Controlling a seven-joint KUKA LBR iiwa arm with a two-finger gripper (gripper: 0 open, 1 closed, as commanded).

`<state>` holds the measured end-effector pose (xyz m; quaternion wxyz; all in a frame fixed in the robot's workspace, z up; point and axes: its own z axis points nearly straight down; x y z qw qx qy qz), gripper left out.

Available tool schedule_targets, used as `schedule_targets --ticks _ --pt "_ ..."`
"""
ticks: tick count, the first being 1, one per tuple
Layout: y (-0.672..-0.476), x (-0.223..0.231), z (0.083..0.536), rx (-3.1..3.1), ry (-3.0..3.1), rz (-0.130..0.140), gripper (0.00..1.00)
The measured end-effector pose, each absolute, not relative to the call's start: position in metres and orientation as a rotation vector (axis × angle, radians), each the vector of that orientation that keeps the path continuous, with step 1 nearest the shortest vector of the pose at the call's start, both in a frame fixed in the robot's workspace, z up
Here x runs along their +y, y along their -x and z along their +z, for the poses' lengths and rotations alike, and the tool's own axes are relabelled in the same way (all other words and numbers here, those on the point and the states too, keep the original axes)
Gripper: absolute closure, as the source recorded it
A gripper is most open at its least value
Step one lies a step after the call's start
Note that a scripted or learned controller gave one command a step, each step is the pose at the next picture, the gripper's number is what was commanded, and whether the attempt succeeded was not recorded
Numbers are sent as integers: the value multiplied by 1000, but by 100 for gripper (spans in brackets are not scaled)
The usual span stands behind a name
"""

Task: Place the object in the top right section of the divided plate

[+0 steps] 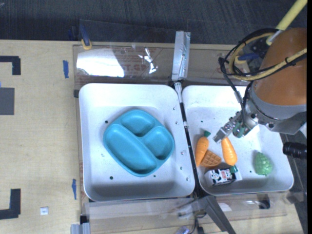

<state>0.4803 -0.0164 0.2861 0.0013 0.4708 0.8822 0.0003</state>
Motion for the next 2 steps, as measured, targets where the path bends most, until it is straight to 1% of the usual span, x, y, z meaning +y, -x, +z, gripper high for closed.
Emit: schedule_targets --ticks 1,2 --pt "-481 -107 370 2900 -1186 1 100" --pt "-513 -223 405 2855 -1292 -3 100"
